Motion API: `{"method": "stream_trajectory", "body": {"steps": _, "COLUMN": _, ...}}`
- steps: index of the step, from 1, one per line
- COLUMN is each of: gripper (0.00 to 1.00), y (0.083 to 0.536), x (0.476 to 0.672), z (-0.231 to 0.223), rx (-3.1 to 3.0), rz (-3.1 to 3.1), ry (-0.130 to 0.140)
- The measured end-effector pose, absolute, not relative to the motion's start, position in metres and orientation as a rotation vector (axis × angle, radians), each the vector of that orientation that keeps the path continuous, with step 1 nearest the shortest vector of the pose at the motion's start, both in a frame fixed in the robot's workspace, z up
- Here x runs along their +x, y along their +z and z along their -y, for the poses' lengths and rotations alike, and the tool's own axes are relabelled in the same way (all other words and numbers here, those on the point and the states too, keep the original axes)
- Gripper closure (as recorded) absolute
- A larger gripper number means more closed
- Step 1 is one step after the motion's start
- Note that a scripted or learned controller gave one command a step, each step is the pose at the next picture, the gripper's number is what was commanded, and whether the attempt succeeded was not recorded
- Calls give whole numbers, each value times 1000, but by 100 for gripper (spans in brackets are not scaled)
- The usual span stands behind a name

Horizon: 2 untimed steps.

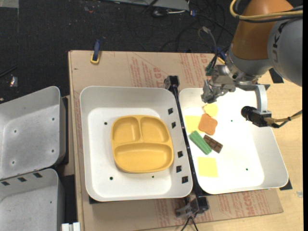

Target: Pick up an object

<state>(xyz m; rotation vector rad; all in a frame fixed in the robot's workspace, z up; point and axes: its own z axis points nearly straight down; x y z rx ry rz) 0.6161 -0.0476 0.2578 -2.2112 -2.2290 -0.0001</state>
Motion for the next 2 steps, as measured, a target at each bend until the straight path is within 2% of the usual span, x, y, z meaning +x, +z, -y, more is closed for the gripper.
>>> {"method": "stream_trajectory", "body": {"steps": 2, "gripper": 100, "y": 234, "x": 600, "z": -71, "rx": -2210, "rz": 2228, "ry": 2}}
